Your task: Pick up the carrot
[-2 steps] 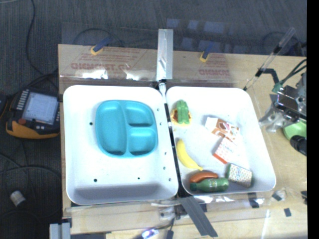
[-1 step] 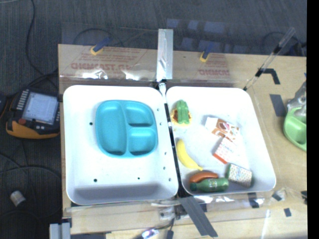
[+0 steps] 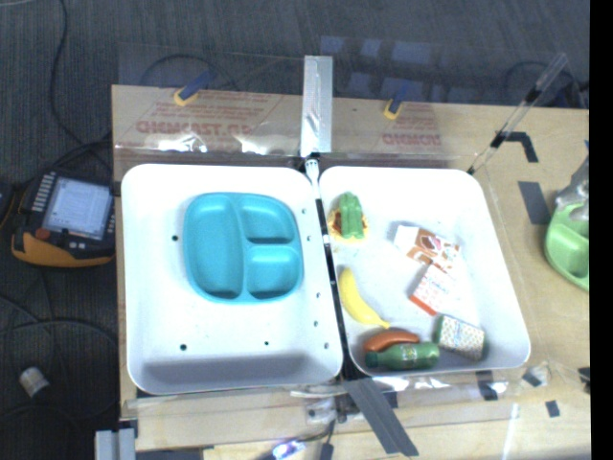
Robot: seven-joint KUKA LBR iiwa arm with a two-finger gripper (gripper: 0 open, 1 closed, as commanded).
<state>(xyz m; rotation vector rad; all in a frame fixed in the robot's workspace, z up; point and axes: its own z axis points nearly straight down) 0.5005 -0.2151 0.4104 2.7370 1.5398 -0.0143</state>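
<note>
The carrot [image 3: 388,336], a short orange-red piece, lies near the front wall of the right bin [image 3: 498,257]. It rests against a dark green cucumber-like piece [image 3: 404,356] just in front of it. A yellow banana [image 3: 356,297] lies just behind and left of the carrot, along the bin's left wall.
A green and yellow toy vegetable [image 3: 347,216] sits at the right bin's back left. White cartons [image 3: 426,247] [image 3: 439,290] and a small patterned box [image 3: 460,336] lie to the carrot's right. The left bin [image 3: 153,353] holds a blue divided plate [image 3: 244,245]. A green object [image 3: 570,242] stands on the bench at the far right.
</note>
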